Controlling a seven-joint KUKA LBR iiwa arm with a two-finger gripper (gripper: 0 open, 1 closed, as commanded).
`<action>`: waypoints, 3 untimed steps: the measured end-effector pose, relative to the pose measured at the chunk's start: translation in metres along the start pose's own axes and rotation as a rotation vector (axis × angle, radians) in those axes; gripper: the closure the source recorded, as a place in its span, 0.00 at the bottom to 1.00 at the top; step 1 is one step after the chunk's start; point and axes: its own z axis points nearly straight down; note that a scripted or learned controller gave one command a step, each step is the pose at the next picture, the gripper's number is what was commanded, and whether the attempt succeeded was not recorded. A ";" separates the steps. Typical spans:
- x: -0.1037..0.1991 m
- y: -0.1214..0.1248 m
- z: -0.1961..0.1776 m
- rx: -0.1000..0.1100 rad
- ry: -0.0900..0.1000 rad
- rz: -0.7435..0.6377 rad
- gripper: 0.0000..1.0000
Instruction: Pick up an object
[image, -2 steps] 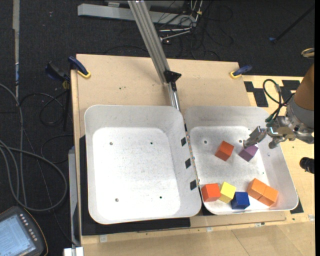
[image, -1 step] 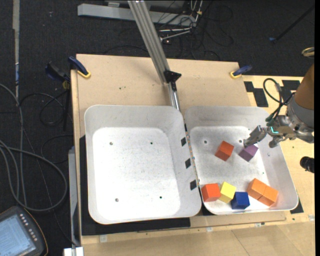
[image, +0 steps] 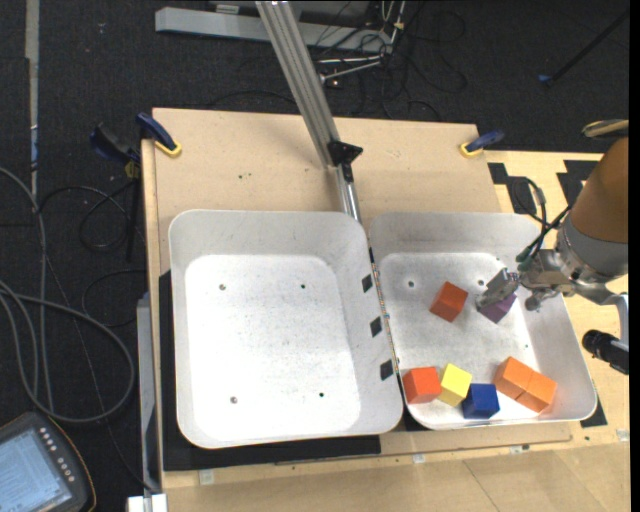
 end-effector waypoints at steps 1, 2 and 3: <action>0.000 0.002 0.048 -0.006 -0.002 -0.001 0.00; 0.000 0.002 0.072 -0.003 -0.001 0.000 0.00; 0.000 0.003 0.061 -0.006 -0.001 -0.001 1.00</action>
